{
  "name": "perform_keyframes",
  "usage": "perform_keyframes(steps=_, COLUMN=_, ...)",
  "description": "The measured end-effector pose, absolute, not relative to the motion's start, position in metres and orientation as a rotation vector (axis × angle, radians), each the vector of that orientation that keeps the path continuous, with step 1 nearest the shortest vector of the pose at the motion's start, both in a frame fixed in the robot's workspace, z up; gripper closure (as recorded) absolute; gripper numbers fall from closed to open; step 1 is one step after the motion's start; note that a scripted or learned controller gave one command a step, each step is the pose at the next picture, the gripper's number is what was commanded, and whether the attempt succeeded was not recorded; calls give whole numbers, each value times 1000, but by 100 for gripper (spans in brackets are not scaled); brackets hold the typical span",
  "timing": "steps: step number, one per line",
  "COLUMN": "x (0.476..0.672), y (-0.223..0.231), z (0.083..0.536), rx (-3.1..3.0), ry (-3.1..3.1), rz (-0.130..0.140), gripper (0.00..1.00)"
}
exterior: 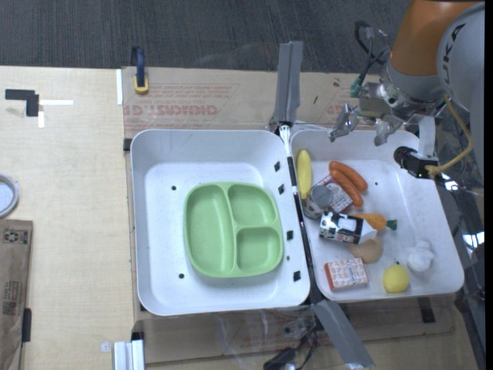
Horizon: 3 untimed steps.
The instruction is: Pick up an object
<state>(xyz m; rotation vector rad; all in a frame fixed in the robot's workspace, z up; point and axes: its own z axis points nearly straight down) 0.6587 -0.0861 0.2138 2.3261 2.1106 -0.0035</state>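
Dark grey carpet lies behind the desk, which is pale wood with a brown cardboard sheet at the back. Two white bins stand on it side by side. In the left bin there is one light green tray with three compartments.

The right bin holds the things to pick, all close together in its left and lower part. I count one yellow banana along the left wall, two orange-red sausages just beside each other, one crumpled foil packet, one small black and white bottle lying on its side, one carrot with a green tip, one light brown rounded piece, one small red and white box, one lemon and one white fluffy lump. The bottle touches the packet and the brown piece; the lemon and the white lump are near the front right corner.

One grey arm with an orange band reaches from the right. Its end effector hangs over the back edge of the right bin, above the sausages and apart from them. The two metal fingers are spread, with nothing between them.

On the far left of the desk lies one roll of tape, and one blue and yellow clamp is at the cardboard's back edge.
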Motion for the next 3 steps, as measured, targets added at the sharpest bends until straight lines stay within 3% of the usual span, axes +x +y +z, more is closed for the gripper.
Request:
perform_keyframes(steps=1, x=586, y=-124, z=145, rx=2495, ry=1911, rz=-4, gripper=0)
perform_keyframes(steps=2, x=560, y=-172, z=90, rx=2540, ry=1854, rz=-5, gripper=0)
perform_keyframes(steps=3, x=560, y=-172, z=99, rx=2545, ry=1850, rz=-6, gripper=100)
